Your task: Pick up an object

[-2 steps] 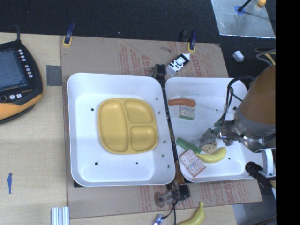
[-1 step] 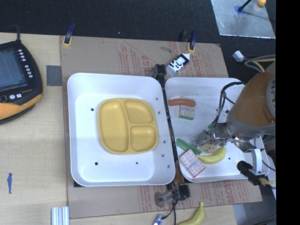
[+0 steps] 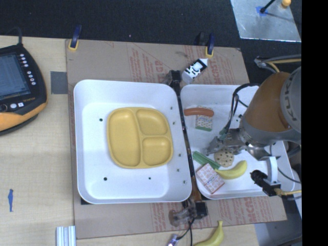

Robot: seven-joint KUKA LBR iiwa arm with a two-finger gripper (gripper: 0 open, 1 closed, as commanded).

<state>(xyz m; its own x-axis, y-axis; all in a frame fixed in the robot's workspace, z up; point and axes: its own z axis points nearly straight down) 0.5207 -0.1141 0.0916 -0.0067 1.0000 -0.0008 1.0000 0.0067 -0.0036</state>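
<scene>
**Pincer lowered over the right bin's clutter, banana lying just below it**

The grey arm is being seen reaching in from the right of the frame, with the pincer hanging low over the right bin. Whether its fingers are spread or closed cannot be told, since the wrist is covering much of it and the dark parts are blurring together.

A banana is lying in the lower middle of that bin, just below and slightly right of the pincer. Its long axis is running roughly left to right with a slight upward tilt toward the right, where one tip is pointing. A round brown biscuit is resting between the two, touching or nearly touching the banana.

A red-and-white packet is lying at lower left of the banana, and a sausage is lying across the bin's upper part. A yellow divided plate is sitting in the left bin.

The coming move is being judged a short shift down-frame, with the fingers set across the banana's length.
</scene>
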